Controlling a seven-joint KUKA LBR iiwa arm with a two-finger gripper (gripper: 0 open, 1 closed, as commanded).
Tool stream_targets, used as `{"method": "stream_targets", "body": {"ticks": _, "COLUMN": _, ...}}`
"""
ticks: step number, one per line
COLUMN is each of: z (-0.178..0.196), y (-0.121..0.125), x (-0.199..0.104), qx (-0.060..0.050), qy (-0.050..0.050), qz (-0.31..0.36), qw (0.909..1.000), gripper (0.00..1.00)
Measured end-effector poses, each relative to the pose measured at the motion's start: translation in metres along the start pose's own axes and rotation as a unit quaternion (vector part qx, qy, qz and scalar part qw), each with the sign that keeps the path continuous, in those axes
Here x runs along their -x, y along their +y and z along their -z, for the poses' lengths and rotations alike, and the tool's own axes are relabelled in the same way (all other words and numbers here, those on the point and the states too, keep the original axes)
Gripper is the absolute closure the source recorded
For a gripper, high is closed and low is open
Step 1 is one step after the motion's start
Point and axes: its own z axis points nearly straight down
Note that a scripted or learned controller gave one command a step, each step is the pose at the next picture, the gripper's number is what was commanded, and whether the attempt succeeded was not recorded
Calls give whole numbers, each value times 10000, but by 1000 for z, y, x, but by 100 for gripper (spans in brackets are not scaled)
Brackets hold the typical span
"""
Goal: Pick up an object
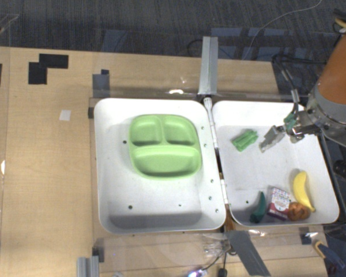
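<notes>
Even, bright overhead light falls on the bench. The white bins [161, 212] nearly wash out, with soft grey shadow along the left one's near wall. The picture is slightly soft; far floor stays dim.

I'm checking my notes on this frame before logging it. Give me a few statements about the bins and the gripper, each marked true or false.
1. The green divided plate lies in the left bin. True.
2. The banana lies in the left bin. False: it lies in the right bin, near its right wall.
3. The gripper is over the right bin. True.
4. The gripper holds the banana. False: the banana lies on the bin floor, apart from the gripper.
5. A small green block lies in the right bin, left of the gripper. True.
</notes>
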Motion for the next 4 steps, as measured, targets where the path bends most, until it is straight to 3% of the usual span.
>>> {"method": "stream_targets", "body": {"ticks": 1, "z": -118, "y": 53, "x": 27, "qx": -16, "qy": 9, "qz": 220, "qw": 9998, "gripper": 0}}
{"method": "stream_targets", "body": {"ticks": 2, "z": -197, "y": 133, "x": 49, "qx": 9, "qy": -3, "qz": 477, "qw": 9989, "gripper": 0}}
{"method": "stream_targets", "body": {"ticks": 3, "z": -200, "y": 97, "x": 55, "qx": 45, "qy": -6, "qz": -20, "qw": 10000, "gripper": 0}}
{"method": "stream_targets", "body": {"ticks": 4, "z": -198, "y": 69, "x": 28, "qx": 64, "qy": -22, "qz": 84, "qw": 9999, "gripper": 0}}
